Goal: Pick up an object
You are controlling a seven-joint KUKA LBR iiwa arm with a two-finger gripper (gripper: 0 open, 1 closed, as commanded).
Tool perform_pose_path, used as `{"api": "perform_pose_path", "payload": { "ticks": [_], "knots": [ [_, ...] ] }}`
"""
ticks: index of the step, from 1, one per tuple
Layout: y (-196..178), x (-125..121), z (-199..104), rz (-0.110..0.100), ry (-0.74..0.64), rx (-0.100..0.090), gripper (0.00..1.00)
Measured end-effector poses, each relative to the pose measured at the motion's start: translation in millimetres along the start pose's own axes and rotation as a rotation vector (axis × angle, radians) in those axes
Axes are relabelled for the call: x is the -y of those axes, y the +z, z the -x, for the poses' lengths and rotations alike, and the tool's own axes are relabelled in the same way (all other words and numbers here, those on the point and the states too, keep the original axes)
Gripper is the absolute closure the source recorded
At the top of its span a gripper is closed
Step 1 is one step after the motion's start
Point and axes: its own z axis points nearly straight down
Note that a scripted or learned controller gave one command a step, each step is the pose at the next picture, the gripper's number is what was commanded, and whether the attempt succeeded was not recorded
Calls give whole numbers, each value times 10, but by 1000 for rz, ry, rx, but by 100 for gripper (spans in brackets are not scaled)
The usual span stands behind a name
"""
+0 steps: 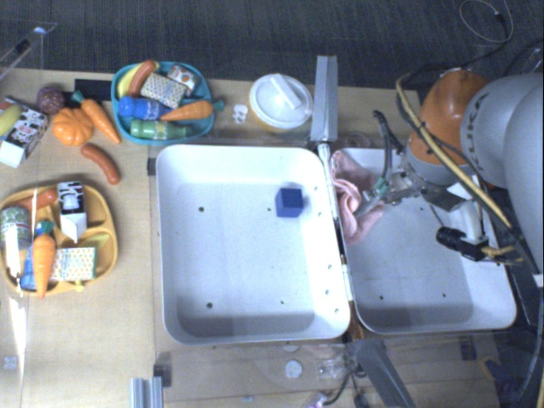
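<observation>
Gripper (371, 204) is working at pink cloth (349, 195), right bin's (425, 304) left edge; finger state indiscernible; limp fabric risks slipping.

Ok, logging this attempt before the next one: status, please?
End effector low in right bin, at pink cloth; grip unconfirmed. Blue cube alone in left bin, untouched. Nothing blocking.

Grey arm (501, 134) (orange-banded) reaches leftward, gripper (374, 201) low.
</observation>
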Motion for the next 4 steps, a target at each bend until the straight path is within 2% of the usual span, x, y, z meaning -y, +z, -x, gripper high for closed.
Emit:
{"api": "perform_pose_path", "payload": {
  "ticks": [1, 2, 3, 4],
  "knots": [
    [-553, -257, 104, -9, 174, -6, 0],
    [14, -158, 155, -2, 136, -3, 0],
    [-106, -111, 277, -9, 6, -6, 0],
    [9, 216, 259, -1, 62, -3, 0]
  ]
}}
